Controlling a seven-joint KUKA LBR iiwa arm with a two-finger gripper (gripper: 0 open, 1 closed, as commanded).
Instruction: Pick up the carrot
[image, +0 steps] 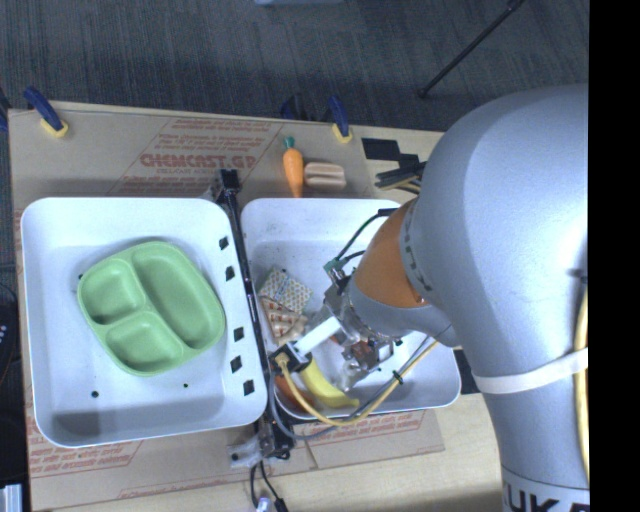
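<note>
**Tool low in the right bin, carrot out on the counter**

The carrot (292, 170) lies outside both bins, on the counter (130, 150) just beyond the far rim of the right bin (300, 225), with a small tan block (324, 176) just beside it. The tool (352, 352) is down in the near part of that bin, close to a banana (325, 385) and a waffle (284, 305); I cannot tell whether it is open or closed (wiring and the wrist crowd it). The left bin (50, 300) holds a green plate (150, 307) with 3 compartments.

To do this well, I judge the arm should rise clear of the bin wall, cross over the far rim, and line up across the carrot's narrow width, keeping off the tan block. A low, centred grip should stop it rolling.
</note>
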